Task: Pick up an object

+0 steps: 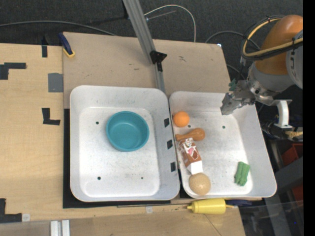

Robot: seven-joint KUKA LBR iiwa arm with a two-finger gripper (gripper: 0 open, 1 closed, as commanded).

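Hovering over the right bin's (256, 132) far corner, hand (229, 107) blurred; grip state indiscernible. Carton (190, 154) lies lengthwise, near-to-far, partly overlapping bin's left wall.

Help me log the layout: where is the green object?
The green object lies in the right bin, near its front right corner, apart from the tan ball to its left.

Two bins sit side by side on the desk (29, 146). The left bin (83, 181) holds a bowl (128, 131). In the right bin (256, 151), a ball (181, 119), a carton (190, 154) and an egg (199, 184) line its left wall; a block (241, 173) lies near its right. The tool (230, 103) hangs over its far right corner. A bottle (209, 206) lies on the desk before it.
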